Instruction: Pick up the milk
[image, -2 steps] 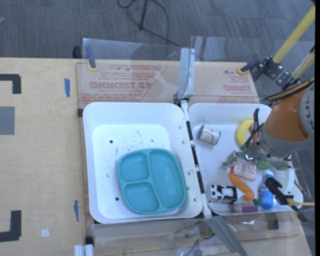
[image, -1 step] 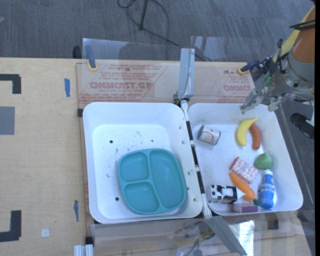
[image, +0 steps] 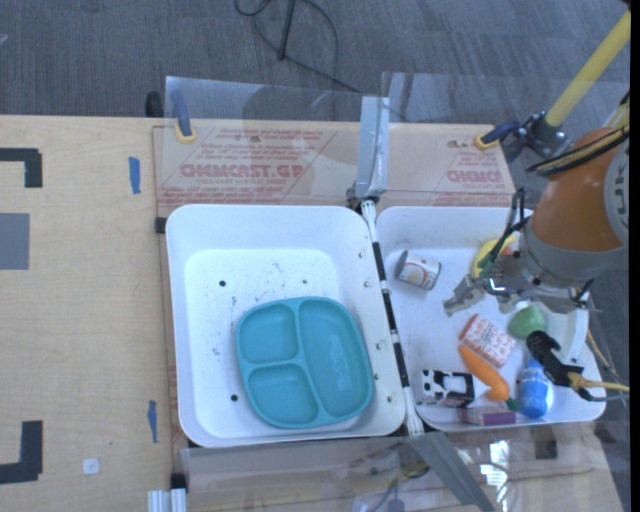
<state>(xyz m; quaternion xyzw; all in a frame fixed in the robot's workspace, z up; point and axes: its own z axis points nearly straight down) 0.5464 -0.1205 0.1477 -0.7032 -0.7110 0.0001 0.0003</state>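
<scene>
Seen from the fixed overhead camera: two shallow white bins side by side, the left bin (image: 200, 240) bearing only a teal divided tray (image: 300, 360) lying flat toward its near side, so nothing of the task there. In the right bin (image: 440, 225), clutter gathered toward the near right corner: a small can (image: 417, 270) on its side near the dividing wall, a red-and-white packet (image: 487, 340) tilted beside an orange carrot (image: 485, 372), a green piece (image: 526, 322), a blue bottle (image: 534, 392). Milk (image: 446, 386), a small black-and-white cow-patterned carton, lying on its side at the near edge of the right bin, just left of the carrot, untouched. Gripper (image: 470, 293) reaching in from the right, hanging over the bin's middle between can and packet, apart from the milk. Fingers dim and partly overlapped; cannot tell whether wide or narrow, nothing seen between them. Judged as approach not yet aligned: a shift toward the near edge called for.
</scene>
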